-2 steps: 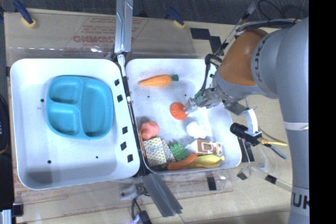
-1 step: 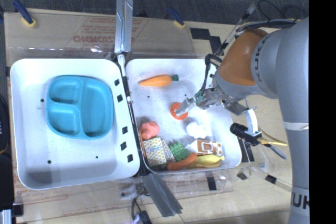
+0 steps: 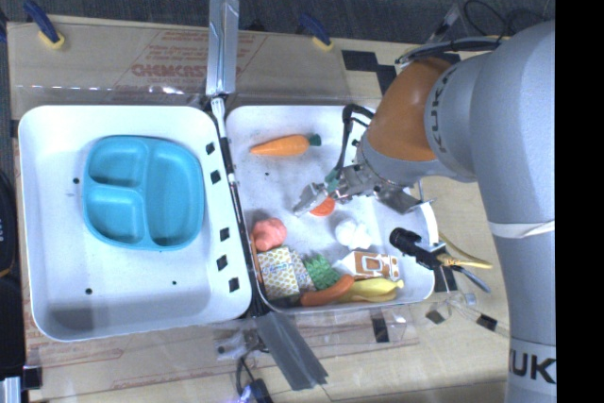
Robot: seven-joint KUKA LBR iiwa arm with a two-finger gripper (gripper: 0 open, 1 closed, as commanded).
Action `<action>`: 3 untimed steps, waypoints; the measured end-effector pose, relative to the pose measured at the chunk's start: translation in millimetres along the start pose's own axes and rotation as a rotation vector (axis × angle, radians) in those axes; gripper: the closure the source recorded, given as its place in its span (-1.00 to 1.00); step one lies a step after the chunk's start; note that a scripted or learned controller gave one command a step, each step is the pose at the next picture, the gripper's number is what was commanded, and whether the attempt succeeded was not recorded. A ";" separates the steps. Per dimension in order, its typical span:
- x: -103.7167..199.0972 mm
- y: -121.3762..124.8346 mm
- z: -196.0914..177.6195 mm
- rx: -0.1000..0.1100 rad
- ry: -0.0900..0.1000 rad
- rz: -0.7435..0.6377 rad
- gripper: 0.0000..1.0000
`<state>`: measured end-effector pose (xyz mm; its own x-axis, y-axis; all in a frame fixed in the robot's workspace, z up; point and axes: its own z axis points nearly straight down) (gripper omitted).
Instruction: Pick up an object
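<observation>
We see the gripper (image 3: 319, 199) low in the right bin (image 3: 283, 123), near its centre, with the grey arm (image 3: 500, 109) reaching in from three o'clock. The metal fingers (image 3: 308, 198) point toward nine o'clock, and a small orange-red object (image 3: 324, 207) sits right at their tips, touching or just under them. Whether it is clamped between them, we cannot tell, nor how wide they stand. At twelve o'clock of the gripper lies the carrot (image 3: 280, 145), well apart. At five o'clock sits a white lump (image 3: 353, 231); at seven o'clock, a pink ball (image 3: 269, 232). Over in the left bin (image 3: 57, 297) rests the blue divided tray (image 3: 144, 192).
</observation>
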<state>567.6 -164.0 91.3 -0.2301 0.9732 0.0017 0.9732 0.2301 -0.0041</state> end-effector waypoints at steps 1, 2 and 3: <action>37.1 -0.8 0.7 0.002 0.002 0.142 -1.00; 36.8 -0.8 -9.0 0.003 0.003 0.140 1.00; 36.9 -0.8 -9.0 0.004 0.002 0.140 -1.00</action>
<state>558.4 -128.3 100.3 -0.0922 0.9957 0.0031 0.9957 0.0922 -0.0081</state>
